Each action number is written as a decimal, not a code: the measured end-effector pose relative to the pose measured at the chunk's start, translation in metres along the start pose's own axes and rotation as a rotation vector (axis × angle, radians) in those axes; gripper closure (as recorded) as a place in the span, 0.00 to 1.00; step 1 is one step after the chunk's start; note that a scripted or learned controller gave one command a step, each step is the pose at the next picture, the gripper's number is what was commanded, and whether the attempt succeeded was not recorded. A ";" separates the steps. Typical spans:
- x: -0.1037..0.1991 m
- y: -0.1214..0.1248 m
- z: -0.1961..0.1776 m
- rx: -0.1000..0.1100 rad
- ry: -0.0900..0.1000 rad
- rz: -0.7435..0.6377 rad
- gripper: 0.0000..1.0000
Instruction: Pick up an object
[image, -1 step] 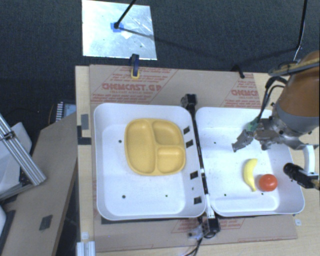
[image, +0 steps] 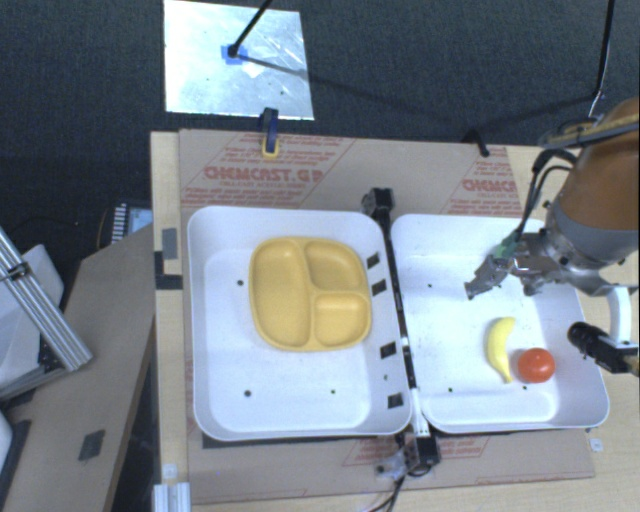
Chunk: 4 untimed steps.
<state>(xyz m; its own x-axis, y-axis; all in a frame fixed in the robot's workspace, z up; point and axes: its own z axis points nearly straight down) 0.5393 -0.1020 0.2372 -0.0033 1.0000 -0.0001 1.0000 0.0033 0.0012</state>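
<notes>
A yellow banana (image: 499, 347) lies in the right bin (image: 450, 350), toward its front right. Touching its near end is a small red-orange tomato (image: 536, 365). My gripper (image: 502, 285) hangs over the same bin, behind the banana and a little to its left. Its two fingers are spread open with nothing between them. The grey arm with its orange band (image: 600, 180) comes in from the right edge. In the left bin (image: 220, 340) rests a yellow divided plate (image: 308, 293).
A black divider with clips (image: 392, 300) runs between the two bins. A black fitting (image: 598, 346) juts in over the right bin's right rim. Behind the bench are a shiny metal sheet (image: 240, 60) and a yellow clamp (image: 270, 135).
</notes>
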 end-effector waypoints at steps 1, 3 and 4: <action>0.003 -0.003 0.062 0.004 0.001 0.003 0.00; 0.003 -0.002 0.154 0.002 0.001 0.003 0.00; 0.003 -0.001 0.142 -0.001 0.000 0.004 1.00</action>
<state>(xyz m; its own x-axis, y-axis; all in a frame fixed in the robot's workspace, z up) 0.5384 -0.0990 0.0949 0.0006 1.0000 -0.0002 1.0000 -0.0006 0.0021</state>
